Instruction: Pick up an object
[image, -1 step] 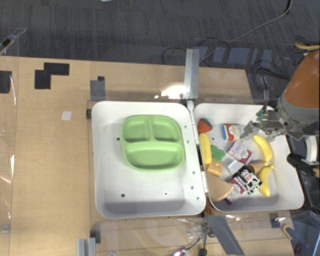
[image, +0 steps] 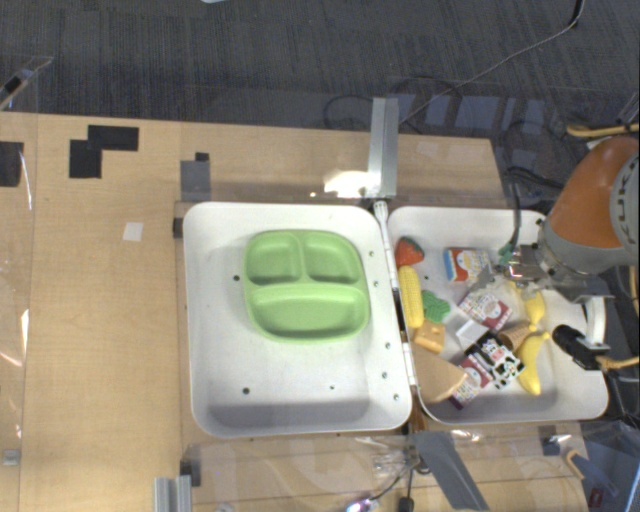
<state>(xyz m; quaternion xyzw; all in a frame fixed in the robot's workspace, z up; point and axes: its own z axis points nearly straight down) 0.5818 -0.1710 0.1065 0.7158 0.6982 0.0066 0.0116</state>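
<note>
The right bin (image: 590, 405) holds several small toy foods. Among them are a red piece (image: 408, 250), a yellow corn cob (image: 410, 295), a green piece (image: 435, 303), an orange block (image: 430, 337), a white and red carton (image: 465, 263) and a black and white patterned pack (image: 495, 360). Two yellow bananas (image: 531, 362) lie near the bin's right side. My gripper (image: 562, 292) hangs over the right part of this bin, beside the bananas, under the grey wrist and orange band.
The left bin (image: 215, 390) holds a green divided plate (image: 305, 283) near its middle. A metal post (image: 384, 150) stands behind the wall between the bins. Cables lie behind the right bin.
</note>
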